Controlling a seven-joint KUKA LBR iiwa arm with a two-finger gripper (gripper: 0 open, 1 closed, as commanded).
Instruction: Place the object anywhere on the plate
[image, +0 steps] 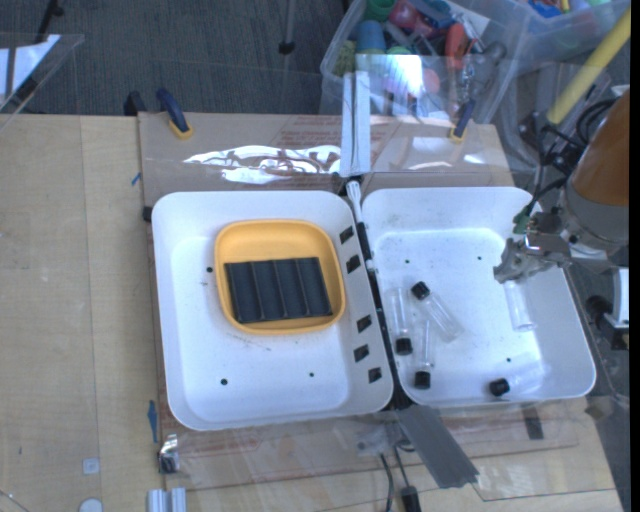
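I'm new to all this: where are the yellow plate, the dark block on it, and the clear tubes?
Plate (232, 243): camera view, bare yellow rim.
Block (277, 290): camera view, ribbed top.
Tubes (430, 318): camera view, a tube's clear body.

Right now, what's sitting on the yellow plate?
A dark ribbed rectangular block lies flat on the yellow plate in the left bin, covering most of its floor. What lies beneath the block is hidden. The clear vials are in the right bin.
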